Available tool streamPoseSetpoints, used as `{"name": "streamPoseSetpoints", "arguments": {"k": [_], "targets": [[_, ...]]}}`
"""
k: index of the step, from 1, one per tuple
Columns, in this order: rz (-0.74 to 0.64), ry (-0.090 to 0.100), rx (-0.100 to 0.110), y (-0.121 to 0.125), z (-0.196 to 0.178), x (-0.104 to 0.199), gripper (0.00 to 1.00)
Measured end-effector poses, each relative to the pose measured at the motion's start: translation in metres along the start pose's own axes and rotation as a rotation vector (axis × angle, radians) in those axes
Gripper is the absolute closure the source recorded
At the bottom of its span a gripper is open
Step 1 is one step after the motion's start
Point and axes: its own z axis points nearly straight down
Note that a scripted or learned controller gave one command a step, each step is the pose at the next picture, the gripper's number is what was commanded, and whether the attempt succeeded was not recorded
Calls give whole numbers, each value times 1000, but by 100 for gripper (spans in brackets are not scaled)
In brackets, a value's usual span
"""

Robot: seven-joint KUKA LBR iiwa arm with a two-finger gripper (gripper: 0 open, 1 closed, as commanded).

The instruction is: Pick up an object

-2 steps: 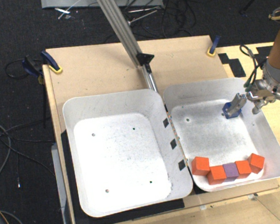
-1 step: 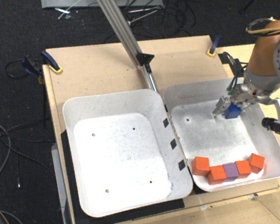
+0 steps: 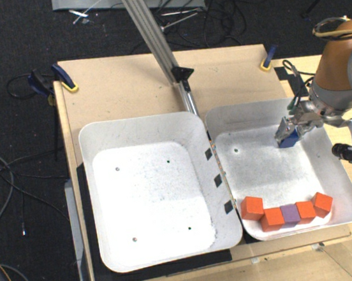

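The claw (image 3: 289, 133) hangs low over the right bin (image 3: 334, 167), near its back part, and a small blue block (image 3: 288, 140) sits right at its tips. I cannot tell if the block is pinched or just lies under it. The arm (image 3: 338, 77) is grey with an orange band. Along the front wall of the same bin, four orange blocks (image 3: 252, 207) and one purple block (image 3: 290, 213) huddle in a row, touching. Both bins are smooth white plastic with round corners. The left bin (image 3: 147, 192) has tiny dark specks. The table (image 3: 124, 89) is flat tan wood.
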Motion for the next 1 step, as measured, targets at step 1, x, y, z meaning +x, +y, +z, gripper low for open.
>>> {"name": "streamPoseSetpoints", "arguments": {"k": [1], "targets": [[1, 2, 1, 0, 14, 0, 100]]}}
